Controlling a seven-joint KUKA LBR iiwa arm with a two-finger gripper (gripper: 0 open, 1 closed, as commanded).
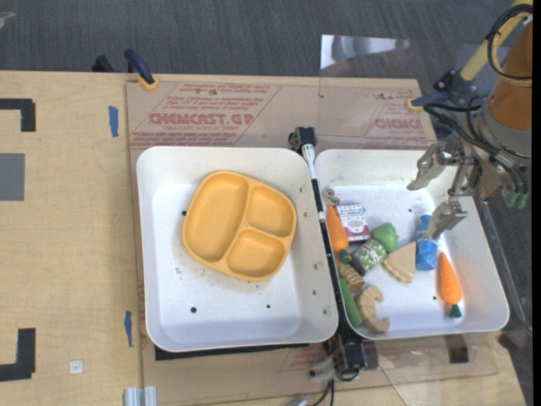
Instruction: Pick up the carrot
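The claw (441,191) hangs open over the back right part of the right bin (494,307), its two metal fingers spread apart and gripping nothing, one finger near the bin's back wall and the other just above a small blue piece (426,255). The carrot (449,284) lies just in front of that piece, close to the bin's right wall, orange and tapered with a dark green stub at its near end, pointing roughly front to back. It looks like a moulded toy: light, stiff and smooth, probably slick enough to squirt out of a poor pinch. The best hold is likely across its thicker middle, fingers closing from left and right, though the wall leaves little room on the right side. Left of it sit a pale wedge (401,265), a green lump (385,236), a small printed carton (352,221) and some tan, knobbly pieces (368,304); a second long orange item (337,229) lies against the bin's left wall and could be mistaken for the target. The left bin (161,311), white and shallow with rounded corners, carries a glossy yellow three-part plate (240,224). Both bins rest on a brown board (215,108) printed in red, on the pale wooden desk (59,227).
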